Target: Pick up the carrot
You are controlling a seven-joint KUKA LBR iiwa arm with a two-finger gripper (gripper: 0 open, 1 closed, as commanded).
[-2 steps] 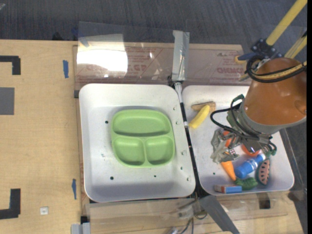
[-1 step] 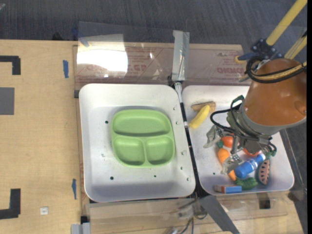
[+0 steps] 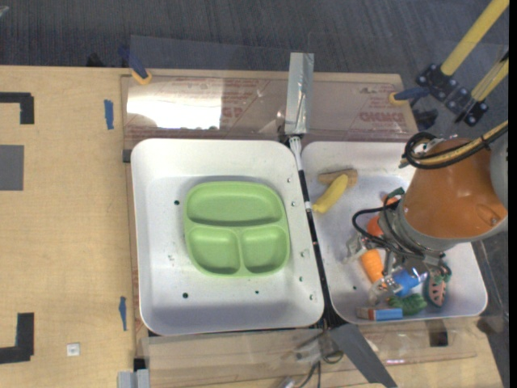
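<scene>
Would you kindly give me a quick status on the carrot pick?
End effector low in right white bin, beside small orange carrot. No grasp visible. Clutter close by: yellow banana, blue item, green item.

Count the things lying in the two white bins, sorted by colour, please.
Green: 2, divided plate and a small item
Yellow: 1, banana
Orange: 1, carrot
Blue: 1, small item
Total: 5, others may be hidden under the arm.
</scene>
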